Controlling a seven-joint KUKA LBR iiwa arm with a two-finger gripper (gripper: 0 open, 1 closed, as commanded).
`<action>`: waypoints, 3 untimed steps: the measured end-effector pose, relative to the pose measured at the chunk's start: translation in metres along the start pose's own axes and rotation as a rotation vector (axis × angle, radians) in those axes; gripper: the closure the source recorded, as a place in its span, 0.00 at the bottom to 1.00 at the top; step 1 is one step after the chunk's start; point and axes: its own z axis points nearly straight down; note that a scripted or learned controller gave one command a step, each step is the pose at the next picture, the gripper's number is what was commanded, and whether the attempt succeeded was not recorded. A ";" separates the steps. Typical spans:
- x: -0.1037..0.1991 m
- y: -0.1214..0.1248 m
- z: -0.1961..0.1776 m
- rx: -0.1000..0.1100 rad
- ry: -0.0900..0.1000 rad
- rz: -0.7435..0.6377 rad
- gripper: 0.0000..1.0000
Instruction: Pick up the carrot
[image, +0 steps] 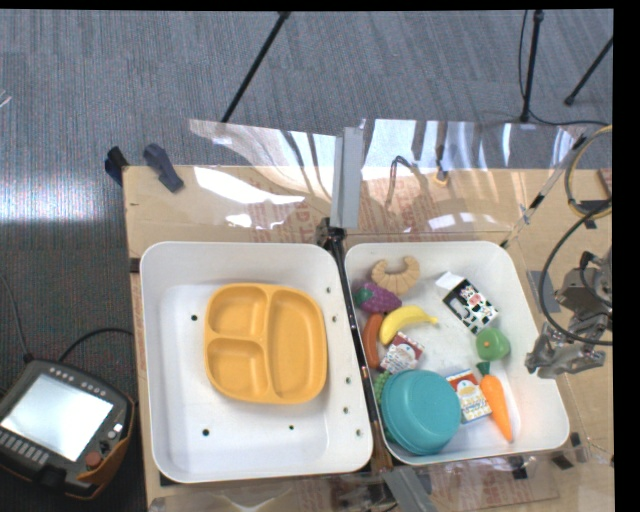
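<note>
The carrot (498, 404) is orange and lies lengthwise near the front right corner of the right bin (530, 290), its tip pointing toward the front rim. A green round fruit (492, 346) sits just behind it, and a small printed box (466, 393) touches its left side. The gripper (566, 354) hangs at the end of the grey arm outside the bin's right wall, to the right of the carrot and slightly behind it, apart from it. Nothing shows in it.
The right bin also holds a teal bowl (420, 411), banana (406, 320), croissant (395, 272), purple grapes (376, 296), milk carton (470, 304), red sausage (372, 340) and a snack packet (402, 353). A yellow divided plate (266, 342) lies in the left bin (170, 300).
</note>
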 end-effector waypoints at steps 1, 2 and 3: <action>0.010 0.011 -0.121 0.017 0.000 -0.226 1.00; 0.012 0.013 -0.030 -0.001 -0.001 -0.417 1.00; 0.010 0.012 -0.159 0.012 0.001 -0.567 1.00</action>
